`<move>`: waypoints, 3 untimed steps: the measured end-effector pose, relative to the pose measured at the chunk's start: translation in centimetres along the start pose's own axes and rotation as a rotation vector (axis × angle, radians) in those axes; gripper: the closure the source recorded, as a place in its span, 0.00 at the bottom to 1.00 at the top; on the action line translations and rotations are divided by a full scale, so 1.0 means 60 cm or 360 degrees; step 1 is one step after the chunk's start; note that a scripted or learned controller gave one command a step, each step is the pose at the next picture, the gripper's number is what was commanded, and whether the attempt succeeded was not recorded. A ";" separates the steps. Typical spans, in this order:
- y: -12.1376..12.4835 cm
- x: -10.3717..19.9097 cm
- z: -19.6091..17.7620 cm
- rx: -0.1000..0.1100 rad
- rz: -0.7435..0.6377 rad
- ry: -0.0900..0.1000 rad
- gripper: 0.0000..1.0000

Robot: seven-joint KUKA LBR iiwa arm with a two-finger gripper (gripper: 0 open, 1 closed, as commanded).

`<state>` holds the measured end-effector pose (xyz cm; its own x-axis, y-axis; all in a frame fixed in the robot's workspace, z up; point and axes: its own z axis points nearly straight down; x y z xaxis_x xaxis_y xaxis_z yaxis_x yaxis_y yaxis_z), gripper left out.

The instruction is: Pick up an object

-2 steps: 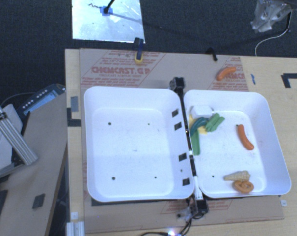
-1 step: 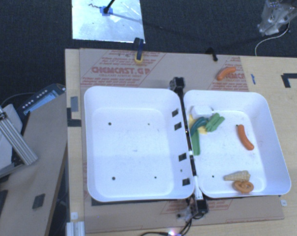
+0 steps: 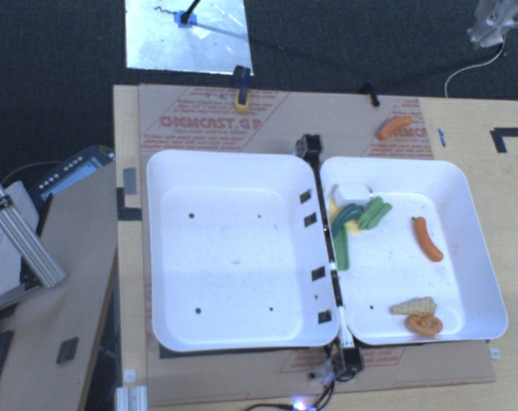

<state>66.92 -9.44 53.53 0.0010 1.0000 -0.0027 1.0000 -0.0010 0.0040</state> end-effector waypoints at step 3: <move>-0.002 -0.189 0.000 0.0000 0.0000 0.0000 1.00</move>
